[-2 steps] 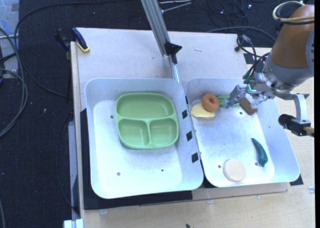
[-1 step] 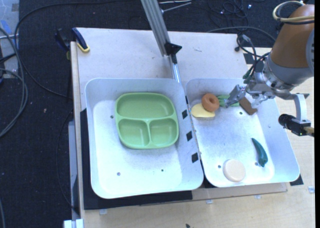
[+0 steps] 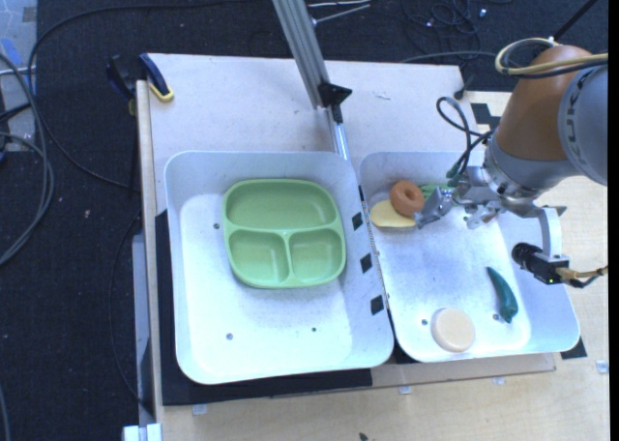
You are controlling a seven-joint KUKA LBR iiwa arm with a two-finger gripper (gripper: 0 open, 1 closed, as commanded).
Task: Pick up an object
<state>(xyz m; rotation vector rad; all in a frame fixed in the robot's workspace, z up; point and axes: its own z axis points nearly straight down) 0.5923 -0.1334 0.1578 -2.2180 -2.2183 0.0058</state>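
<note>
two white bins [image 3: 193, 352]; one green divided plate [image 3: 284, 232]; one doughnut [image 3: 407, 198], one yellow slice [image 3: 389, 216], one teal pepper [image 3: 503, 295], one cream disc [image 3: 453, 329].

The two bins [image 3: 193, 333] look like matt white plastic, faintly speckled. In the left bin, the green tray [image 3: 285, 233] is smooth plastic with a dull sheen. At 12 o'clock in the right bin, the doughnut [image 3: 407, 197] looks matt orange-brown, and the yellow piece [image 3: 389, 216] under it is smooth. The teal piece [image 3: 503, 295] at 3 o'clock has a slight gloss; the cream disc [image 3: 452, 329] at 6 o'clock is matt. The gripper [image 3: 432, 210] looks like bare grey metal. The bench [image 3: 232, 101] is pale, matt wood. The arm's orange band [image 3: 537, 105] is glossy.
</note>
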